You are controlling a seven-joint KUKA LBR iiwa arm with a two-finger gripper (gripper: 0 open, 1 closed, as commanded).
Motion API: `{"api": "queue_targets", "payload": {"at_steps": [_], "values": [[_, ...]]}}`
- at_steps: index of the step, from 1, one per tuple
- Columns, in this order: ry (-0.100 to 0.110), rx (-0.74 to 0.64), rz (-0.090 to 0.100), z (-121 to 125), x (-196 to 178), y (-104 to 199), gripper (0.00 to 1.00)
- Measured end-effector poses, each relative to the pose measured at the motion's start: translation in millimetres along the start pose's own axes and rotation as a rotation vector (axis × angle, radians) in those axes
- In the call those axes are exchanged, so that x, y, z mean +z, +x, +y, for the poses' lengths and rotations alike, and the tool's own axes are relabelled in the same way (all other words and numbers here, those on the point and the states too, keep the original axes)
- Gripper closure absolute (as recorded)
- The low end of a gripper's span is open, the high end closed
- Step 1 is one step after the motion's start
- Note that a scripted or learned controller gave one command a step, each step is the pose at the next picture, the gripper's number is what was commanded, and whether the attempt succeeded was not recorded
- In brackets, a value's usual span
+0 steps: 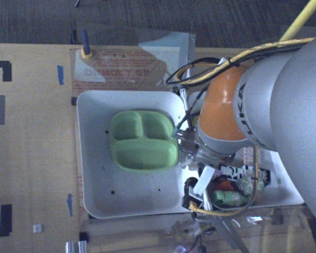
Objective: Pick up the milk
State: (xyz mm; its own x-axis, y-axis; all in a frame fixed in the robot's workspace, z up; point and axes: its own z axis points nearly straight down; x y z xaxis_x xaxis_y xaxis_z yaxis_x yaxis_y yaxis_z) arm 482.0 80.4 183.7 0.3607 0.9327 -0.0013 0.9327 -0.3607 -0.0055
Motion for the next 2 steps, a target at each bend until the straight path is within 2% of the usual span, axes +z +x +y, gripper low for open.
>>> {"api": "queue_targets", "payload": {"at_steps": [1, 2], "values": [[-0.005, -0.124, 0.0, -6.0, -43.9, 33.7, 1.0], [-0.004, -0.127, -0.001, -6.0, -53.0, 34.3, 1.0]]}}
